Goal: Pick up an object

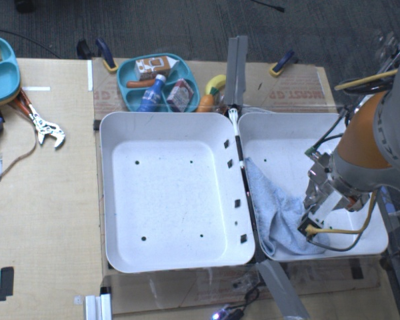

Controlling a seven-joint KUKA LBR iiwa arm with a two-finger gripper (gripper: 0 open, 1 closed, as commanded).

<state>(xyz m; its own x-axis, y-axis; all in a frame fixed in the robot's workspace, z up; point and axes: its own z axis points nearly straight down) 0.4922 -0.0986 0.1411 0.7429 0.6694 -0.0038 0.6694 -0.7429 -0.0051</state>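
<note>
Wooden bench (40,212) with two shallow white bins (101,179) side by side. One crumpled pale blue cloth (280,213) lies along the left wall of the right bin (300,117). One gripper (318,195) hangs just beside the cloth, and I cannot tell how its jaws stand.

The grey KUKA arm (393,122), with a broad orange band (360,133) above the wrist, reaches in from the right edge of the camera view and slants down and to the left. Its grey metal two-finger gripper (317,193) is tilted, pointing down-left, low in the right half of the view.
</note>
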